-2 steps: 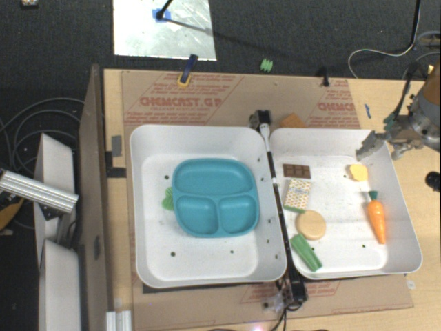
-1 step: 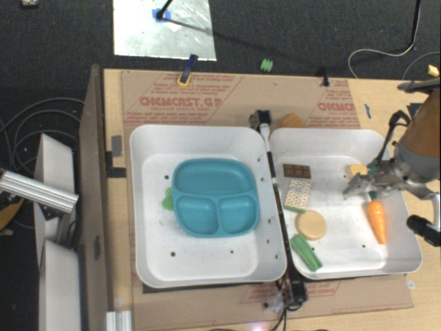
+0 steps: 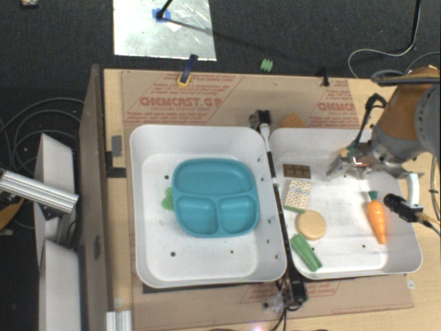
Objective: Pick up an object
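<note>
The small orange plastic toy carrot (image 3: 377,221), lying at about five o'clock from the gripper (image 3: 353,162), looks light, stiff and slippery. It is best pinched across its thick middle, and whether the gripper is released or clenched I cannot tell.

One fixed camera overlooks both bins (image 3: 207,140) aslant.

The arm (image 3: 413,119) is cut off by the frame's right side at three o'clock, and its claw (image 3: 353,163) is too small and blurred to tell how its fingers stand. A green thing (image 3: 167,199) at nine o'clock of the blue divided plate (image 3: 215,196) is mostly hidden under the plate's rim. At eight o'clock a white box (image 3: 58,267) runs off the bottom edge.
</note>
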Robot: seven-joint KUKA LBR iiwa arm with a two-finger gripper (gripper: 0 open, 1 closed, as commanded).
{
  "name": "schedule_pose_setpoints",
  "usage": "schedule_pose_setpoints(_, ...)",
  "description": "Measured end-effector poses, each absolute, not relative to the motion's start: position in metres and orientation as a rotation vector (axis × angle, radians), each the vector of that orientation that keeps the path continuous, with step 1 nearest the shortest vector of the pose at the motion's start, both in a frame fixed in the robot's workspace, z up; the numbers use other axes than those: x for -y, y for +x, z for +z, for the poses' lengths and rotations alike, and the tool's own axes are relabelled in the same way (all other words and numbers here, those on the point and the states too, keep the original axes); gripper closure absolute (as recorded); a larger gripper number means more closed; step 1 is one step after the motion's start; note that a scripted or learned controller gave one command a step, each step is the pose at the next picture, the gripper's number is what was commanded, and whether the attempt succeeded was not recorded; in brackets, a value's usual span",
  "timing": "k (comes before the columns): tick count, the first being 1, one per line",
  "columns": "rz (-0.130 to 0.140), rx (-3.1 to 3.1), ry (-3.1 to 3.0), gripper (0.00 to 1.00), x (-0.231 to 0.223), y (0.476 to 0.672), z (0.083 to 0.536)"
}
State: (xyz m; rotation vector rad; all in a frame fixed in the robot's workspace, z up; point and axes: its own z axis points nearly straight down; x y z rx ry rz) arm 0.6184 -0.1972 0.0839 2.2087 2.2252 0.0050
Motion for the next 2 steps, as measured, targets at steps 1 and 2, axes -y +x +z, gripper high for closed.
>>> schedule_pose_setpoints(1,0.009,-2.226,2.207,0.0,0.168,0.672,0.086)
schedule_pose_setpoints(2,0.005,-2.225,2.207,1.0,0.171,0.671,0.097)
